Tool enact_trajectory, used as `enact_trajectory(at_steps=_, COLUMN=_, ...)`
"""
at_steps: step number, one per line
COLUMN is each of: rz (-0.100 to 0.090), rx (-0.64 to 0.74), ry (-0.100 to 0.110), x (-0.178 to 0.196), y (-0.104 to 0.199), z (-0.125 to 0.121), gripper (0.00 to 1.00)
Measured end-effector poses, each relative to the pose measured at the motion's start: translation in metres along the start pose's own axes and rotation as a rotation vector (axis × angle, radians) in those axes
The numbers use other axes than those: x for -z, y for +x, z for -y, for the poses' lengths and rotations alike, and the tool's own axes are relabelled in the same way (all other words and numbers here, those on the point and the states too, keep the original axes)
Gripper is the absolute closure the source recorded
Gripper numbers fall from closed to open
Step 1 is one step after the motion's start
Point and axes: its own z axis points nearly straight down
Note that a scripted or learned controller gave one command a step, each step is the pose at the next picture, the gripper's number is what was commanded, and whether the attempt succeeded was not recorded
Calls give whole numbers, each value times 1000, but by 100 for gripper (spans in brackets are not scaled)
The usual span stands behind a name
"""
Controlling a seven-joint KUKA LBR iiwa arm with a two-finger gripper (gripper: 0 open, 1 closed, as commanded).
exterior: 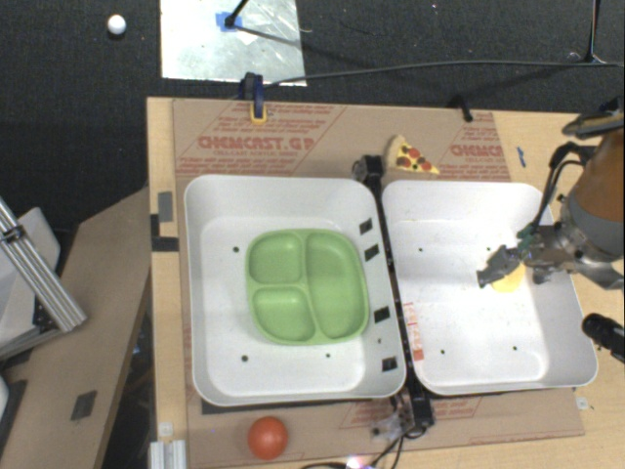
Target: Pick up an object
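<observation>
Far left, a metal rail lies at a slant off the surface, and a small white ball sits on the dark backdrop up top. Near it a foil sheet with a blue clip at its lower edge. Cardboard with red print covers the surface under 2 white bins side by side. Left bin holds a green tray with 3 compartments, roughly centered. An orange ball rests on the cardboard just below the left bin's front edge. Black clips sit along the seam between the bins. A toy pizza slice lies on the cardboard just behind the bins, near the seam. Right bin holds a small yellow object, right of the bin's center. The pincer is down in the right bin, right at the yellow object, dark fingers overlapping its top-left edge; cannot tell whether it is released or clenched, or whether the object sits between the fingers. The grey arm enters from the right edge, with its orange band above the wrist.
</observation>
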Motion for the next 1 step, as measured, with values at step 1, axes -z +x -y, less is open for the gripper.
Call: enact_trajectory(at_steps=1, rz=2, rx=3, ry=-10, x=5, y=0, z=-2, gripper=0)
